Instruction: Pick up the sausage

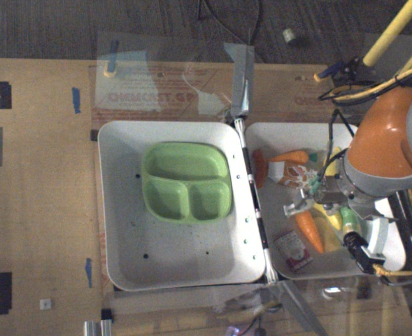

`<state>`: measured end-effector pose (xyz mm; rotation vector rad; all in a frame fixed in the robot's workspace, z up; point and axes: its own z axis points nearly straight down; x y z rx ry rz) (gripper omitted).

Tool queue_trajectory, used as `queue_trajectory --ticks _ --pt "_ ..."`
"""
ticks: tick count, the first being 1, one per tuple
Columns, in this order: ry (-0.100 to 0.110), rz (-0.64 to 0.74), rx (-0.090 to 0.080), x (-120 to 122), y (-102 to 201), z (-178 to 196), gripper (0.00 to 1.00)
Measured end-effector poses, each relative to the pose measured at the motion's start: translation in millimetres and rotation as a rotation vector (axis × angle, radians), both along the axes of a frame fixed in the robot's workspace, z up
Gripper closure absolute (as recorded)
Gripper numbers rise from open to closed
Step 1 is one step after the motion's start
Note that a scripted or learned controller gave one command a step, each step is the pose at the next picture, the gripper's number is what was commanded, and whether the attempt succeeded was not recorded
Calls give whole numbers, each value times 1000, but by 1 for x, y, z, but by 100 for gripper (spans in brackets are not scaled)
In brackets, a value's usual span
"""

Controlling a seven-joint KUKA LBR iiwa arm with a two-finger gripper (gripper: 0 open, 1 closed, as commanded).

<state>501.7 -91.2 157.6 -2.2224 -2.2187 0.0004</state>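
Handling of the sausage [260,168] is judged to be easy in weight but awkward in position: it looks like a small toy piece, reddish-brown, rounded and smooth, so it is expected to be light and fairly stiff, and liable to roll or slip out of a pinch that is not centred. It is seen in the right bin [394,254], lying lengthwise just beside that bin's left wall, near the far corner, with an orange carrot [294,157] and a printed carton [293,176] close on its other side. A hold across its middle, at a right angle to its length, is judged best, though little room is left between it and the wall, so one side of the grasp may be crowded. The arm [384,142] is reached in from the right and bent down over the right bin, its orange band hanging above the bin's far right part. The gripper [305,200] is set low among the clutter at the bin's centre, near a second carrot [309,231] and a yellow item [328,217], and apart from the sausage; whether it is spread or closed cannot be told, and nothing is seen held in it. A green divided plate [187,182] is seen in the left bin [122,257]
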Motion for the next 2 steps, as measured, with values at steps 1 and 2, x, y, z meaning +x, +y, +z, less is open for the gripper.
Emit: queue_trajectory --ticks 1,2 --pt "-7 162 0 30 1 -69 0" --pt "-3 181 -1 122 -30 -70 0"
